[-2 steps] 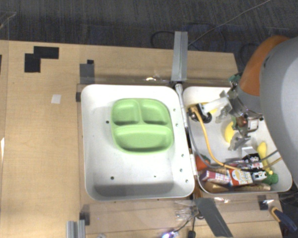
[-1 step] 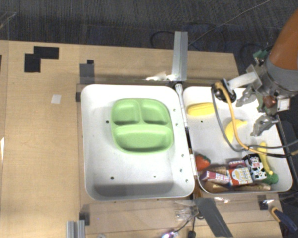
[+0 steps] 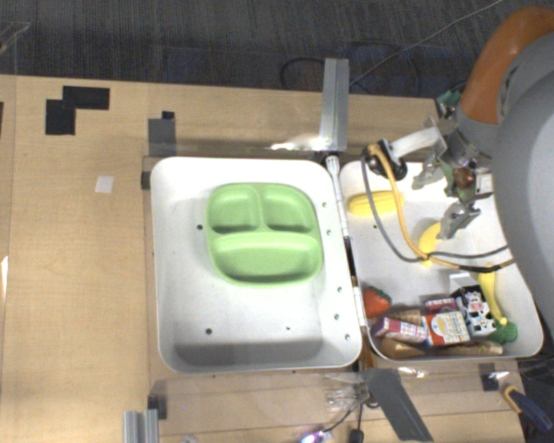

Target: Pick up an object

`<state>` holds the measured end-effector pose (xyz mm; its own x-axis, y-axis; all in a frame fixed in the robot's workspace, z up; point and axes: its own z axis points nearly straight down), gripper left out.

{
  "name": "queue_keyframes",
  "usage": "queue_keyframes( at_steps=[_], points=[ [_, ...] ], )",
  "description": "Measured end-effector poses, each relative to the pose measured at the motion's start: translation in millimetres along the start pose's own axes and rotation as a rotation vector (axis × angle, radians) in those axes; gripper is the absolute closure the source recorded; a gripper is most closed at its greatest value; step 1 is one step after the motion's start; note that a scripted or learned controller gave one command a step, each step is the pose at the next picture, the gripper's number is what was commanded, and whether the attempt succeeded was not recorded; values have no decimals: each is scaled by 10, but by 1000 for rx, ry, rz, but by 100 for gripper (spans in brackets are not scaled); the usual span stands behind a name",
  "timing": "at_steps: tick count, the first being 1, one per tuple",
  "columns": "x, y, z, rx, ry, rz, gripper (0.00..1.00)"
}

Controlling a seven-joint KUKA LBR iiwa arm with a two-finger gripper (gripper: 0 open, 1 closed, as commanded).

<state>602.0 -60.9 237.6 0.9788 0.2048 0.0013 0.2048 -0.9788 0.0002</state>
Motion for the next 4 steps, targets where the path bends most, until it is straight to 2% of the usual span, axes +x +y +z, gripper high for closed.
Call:
queue_keyframes(
  at_steps=[1, 2, 3, 4],
  points=[
    [559, 25, 365, 0, 1, -214, 0],
    [286, 405, 993, 0, 1, 0, 0],
    [619, -115, 511, 1, 4, -10, 0],
    [-266, 682, 1463, -1, 2, -311, 0]
  ],
)
